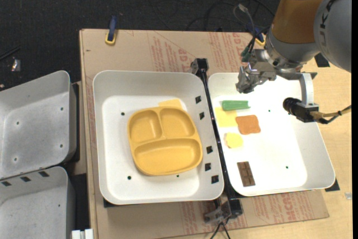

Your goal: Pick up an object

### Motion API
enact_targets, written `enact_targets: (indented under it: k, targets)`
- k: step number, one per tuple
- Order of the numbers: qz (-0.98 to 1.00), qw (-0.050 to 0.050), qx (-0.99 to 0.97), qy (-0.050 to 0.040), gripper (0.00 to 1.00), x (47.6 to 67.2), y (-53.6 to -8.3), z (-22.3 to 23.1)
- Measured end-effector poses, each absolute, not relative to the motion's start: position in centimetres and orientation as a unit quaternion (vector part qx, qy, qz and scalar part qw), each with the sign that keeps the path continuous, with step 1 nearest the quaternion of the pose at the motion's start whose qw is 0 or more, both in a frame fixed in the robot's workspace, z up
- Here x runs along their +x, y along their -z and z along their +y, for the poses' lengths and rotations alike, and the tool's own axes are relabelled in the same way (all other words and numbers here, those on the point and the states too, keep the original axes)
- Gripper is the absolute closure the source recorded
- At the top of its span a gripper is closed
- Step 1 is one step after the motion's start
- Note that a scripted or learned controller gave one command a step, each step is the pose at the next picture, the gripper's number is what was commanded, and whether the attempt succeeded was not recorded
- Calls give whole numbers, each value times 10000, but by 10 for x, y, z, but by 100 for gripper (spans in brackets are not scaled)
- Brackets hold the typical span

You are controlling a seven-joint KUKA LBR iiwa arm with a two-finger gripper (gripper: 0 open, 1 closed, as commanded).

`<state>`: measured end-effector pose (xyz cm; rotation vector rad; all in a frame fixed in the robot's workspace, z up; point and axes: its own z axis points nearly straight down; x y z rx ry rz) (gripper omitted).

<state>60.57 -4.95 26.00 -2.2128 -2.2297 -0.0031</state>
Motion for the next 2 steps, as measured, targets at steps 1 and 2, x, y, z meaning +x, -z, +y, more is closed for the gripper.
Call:
enact_targets:
  k: [1, 2]
  targets:
    - [-7103, -1, -7039, 13, 100, 611, -262, 12]
    - [-7098, 10, -7044, -2, 100, 616, -245, 59]
